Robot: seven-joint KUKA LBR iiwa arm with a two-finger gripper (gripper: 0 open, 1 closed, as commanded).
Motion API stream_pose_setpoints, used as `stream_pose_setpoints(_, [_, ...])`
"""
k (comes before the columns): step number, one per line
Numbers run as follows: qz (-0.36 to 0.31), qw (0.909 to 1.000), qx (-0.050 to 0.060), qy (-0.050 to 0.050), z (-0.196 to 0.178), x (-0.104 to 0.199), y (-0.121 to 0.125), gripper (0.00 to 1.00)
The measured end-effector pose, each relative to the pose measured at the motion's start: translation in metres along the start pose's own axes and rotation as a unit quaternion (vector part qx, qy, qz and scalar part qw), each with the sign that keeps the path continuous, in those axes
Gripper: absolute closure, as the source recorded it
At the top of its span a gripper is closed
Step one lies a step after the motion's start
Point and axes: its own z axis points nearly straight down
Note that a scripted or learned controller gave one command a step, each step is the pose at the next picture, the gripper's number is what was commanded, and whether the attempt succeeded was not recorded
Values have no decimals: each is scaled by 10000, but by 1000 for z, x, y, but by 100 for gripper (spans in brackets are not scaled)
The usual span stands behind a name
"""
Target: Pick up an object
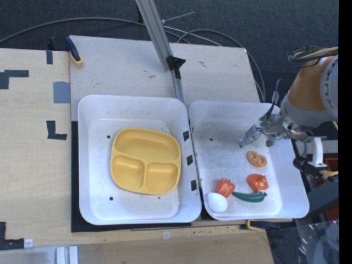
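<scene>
The right bin [220, 120] holds several small items near its front. A tan pretzel-like piece [256, 159] lies just below my gripper [257, 142]. Further forward are an orange-red block [257, 182], a green chili [250, 197], a red-orange piece [224, 187] and a white egg [216, 203]. My gripper hangs over the right bin's right half, a little above the pretzel piece. It is open, with nothing between its fingers.
The left bin [93, 114] holds a yellow divided plate [146, 160]. A grey metal pole [157, 29] slants in from the top to the bins' back edge. The arm's orange band [308, 89] sits at the right edge.
</scene>
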Motion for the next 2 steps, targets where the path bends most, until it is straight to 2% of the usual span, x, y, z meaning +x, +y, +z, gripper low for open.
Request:
stream_pose_setpoints(1, [0,10000,-8,-6,54,1,-1,0])
stream_pose_setpoints(2, [-7,10000,-17,-2,41,1,0,100])
